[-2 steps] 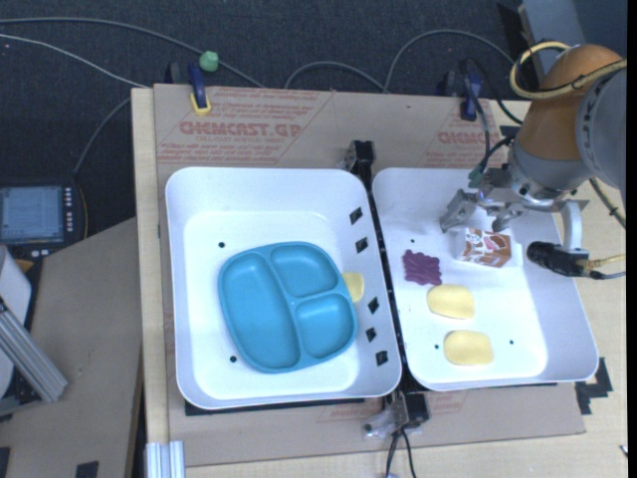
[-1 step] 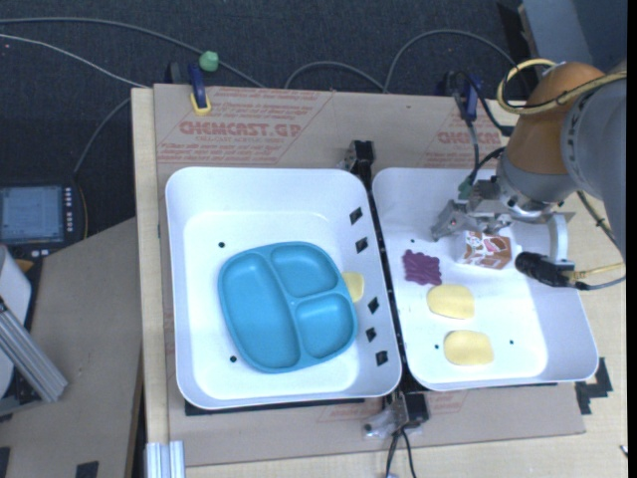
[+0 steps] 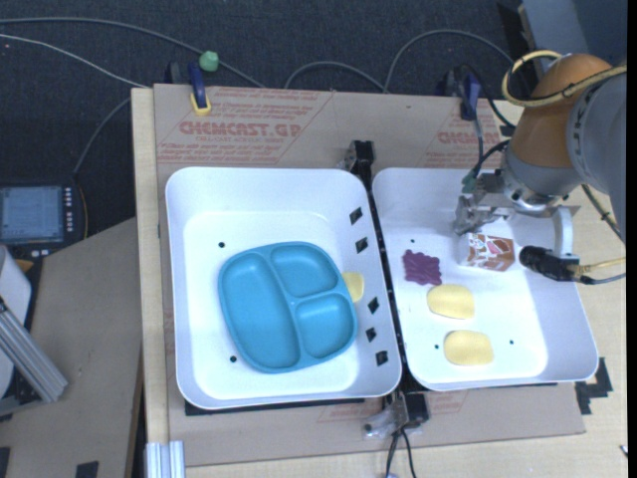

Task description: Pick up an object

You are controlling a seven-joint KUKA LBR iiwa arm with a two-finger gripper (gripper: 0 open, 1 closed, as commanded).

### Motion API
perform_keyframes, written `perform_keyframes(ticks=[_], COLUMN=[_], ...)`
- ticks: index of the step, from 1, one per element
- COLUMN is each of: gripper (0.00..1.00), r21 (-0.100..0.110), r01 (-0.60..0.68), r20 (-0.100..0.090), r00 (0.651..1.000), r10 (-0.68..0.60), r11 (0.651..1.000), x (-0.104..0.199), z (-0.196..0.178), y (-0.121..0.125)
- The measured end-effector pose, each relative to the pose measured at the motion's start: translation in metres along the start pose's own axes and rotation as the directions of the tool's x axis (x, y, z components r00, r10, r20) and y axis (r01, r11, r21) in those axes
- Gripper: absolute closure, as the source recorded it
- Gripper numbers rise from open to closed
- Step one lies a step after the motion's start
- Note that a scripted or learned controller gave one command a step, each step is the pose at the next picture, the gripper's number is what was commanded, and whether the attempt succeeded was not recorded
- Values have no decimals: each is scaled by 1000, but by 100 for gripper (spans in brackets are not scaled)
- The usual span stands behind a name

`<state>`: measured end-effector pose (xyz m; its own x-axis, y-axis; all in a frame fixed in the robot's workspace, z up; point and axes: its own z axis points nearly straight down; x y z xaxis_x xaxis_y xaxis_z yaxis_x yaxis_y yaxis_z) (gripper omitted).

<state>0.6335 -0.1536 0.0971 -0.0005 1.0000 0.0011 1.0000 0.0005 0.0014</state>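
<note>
Yellow pieces [image 3: 452, 302], two; one tray [image 3: 287, 305].

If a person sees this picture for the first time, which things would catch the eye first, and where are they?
The big blue divided plate in the left bin stands out most against the white. Next comes the grey arm with its orange band, reaching into the right bin, its gripper just above a small red-and-white packet. Beside it lie a purple grape bunch and two pale yellow pieces.

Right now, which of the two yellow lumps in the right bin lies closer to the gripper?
The upper yellow lump, beside the purple grape cluster; the other yellow lump sits farther from the gripper.
</note>
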Motion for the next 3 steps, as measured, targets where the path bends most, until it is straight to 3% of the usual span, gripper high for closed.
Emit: perform_keyframes(ticks=[3], gripper=[100], r21=[-6], r01=[1], r20=[3], r00=[1000], r10=[-1], r11=[1000], x=[-10], z=[-171], y=[20])
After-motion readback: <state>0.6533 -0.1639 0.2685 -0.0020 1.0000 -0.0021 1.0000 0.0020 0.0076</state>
